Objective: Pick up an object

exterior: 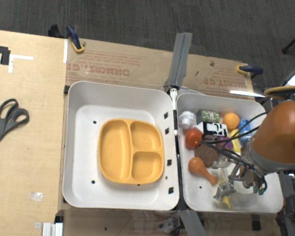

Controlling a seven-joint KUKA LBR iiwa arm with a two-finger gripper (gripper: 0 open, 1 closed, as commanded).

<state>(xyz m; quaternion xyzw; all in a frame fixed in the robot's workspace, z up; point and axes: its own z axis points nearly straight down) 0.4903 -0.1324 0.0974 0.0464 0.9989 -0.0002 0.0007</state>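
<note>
My gripper (225, 189) hangs low over the front part of the right bin (243, 204), reaching in from the right under the orange-banded wrist (284, 135). A small yellow object (226, 202) lies just beneath its tip, partly covered. To its left lie an orange drumstick-shaped toy (202, 169), a brown lump (206, 154) and a red tomato (193, 138). Further back sit a black-and-white box (215, 130), an orange ball (231, 120), a green can (209, 116) and a silvery piece (187, 117).
The left bin (83, 134) holds a yellow divided plate (131, 151). Scissors (4, 121) lie on the wooden bench at the left. A metal divider bar (179, 60) runs between the bins at the back. Cables trail from the wrist across the right bin.
</note>
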